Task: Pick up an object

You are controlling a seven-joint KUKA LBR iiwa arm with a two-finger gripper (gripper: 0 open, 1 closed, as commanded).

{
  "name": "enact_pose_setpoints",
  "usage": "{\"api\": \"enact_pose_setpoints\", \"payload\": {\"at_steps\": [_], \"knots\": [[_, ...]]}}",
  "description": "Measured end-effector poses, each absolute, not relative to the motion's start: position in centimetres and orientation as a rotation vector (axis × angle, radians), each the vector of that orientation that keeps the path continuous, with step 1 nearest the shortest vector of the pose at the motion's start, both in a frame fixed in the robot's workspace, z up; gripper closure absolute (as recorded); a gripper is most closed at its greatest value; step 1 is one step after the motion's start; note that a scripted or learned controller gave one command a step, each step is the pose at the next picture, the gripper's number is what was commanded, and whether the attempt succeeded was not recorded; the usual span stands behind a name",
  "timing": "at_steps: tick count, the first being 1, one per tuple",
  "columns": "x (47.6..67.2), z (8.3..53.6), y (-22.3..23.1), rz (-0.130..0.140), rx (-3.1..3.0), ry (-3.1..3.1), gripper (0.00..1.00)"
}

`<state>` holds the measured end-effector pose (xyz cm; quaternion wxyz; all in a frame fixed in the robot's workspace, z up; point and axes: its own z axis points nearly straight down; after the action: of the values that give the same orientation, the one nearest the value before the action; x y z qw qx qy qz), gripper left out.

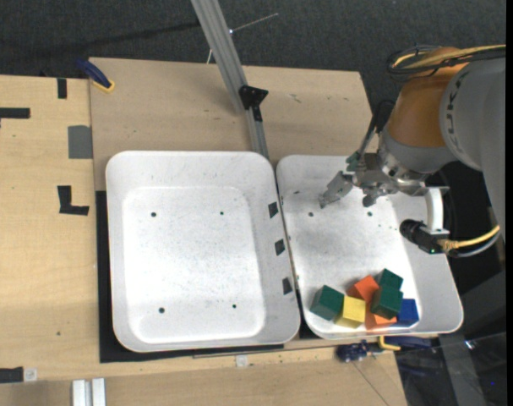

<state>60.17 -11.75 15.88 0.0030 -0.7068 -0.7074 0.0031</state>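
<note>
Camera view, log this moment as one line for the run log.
arm: over right bin | gripper: open, holding nothing, above far end | blocks: clustered at near end of right bin, untouched | left bin: no blocks

Vantage: the bench is seen from one fixed camera mounted above it.
Direction: the scene is looked down on at a slant, so the far edge of the bench is set toward the top of the frame.
Coverage: both the left bin and the right bin are taken in whole, side by side.
Distance: the bench is viewed from well back, with dark floor left visible beyond it.
Entry side: the arm is framed reaching in from the right.
Obstruction: a grey pole is caught crossing the upper middle.
</note>
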Motion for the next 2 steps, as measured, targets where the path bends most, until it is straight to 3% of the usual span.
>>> {"api": "enact_pose_setpoints", "payload": {"at_steps": [1, 2], "knots": [[60.4, 11.4, -11.7, 0.008, -2.217, -2.220, 0.00], [60.5, 12.7, -11.6, 0.003, -2.217, -2.223, 1.00]]}}
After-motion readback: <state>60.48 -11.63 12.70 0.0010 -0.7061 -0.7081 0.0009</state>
